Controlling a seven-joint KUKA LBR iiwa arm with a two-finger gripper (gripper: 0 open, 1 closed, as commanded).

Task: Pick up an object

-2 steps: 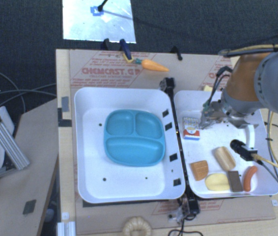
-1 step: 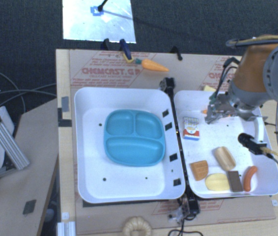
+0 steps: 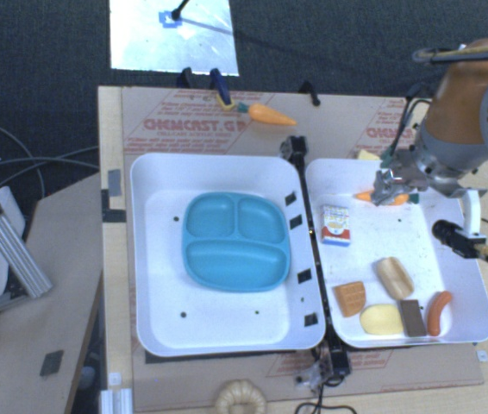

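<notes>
On your left, the blue divided plate (image 3: 235, 240) lies in the left bin (image 3: 153, 317). Behind the bins, a toy carrot (image 3: 265, 115) rests on the surface (image 3: 184, 123). In the right bin (image 3: 477, 313), the tool (image 3: 388, 188) sits low over a small orange object (image 3: 366, 197); its grip you cannot tell.

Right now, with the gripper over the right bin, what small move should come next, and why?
Probably a short straight lift. The gripper sits low on the small orange carrot near the right bin's far edge; lifting would show whether the carrot comes up.
</notes>
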